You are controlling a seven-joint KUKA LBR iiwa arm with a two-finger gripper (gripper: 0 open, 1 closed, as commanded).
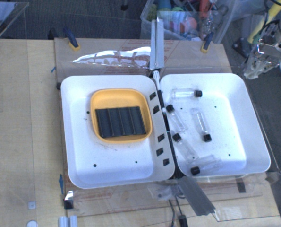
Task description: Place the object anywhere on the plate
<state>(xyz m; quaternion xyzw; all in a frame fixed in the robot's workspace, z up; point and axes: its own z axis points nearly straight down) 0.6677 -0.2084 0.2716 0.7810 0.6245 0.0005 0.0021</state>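
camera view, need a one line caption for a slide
Yellow plate holding a black ridged block in the left bin; clear black-capped vials scattered in the right bin.

Two bins sit side by side on the bench (17,126). In the left bin (79,164) a plate (98,100) lies toward the far side, with a ribbed block (120,122) on it. In the right bin (234,126) several capped vials (200,124) lie scattered, mostly toward its left half.

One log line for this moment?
left bin: yellow plate holding black ridged block | right bin: clear black-capped vials
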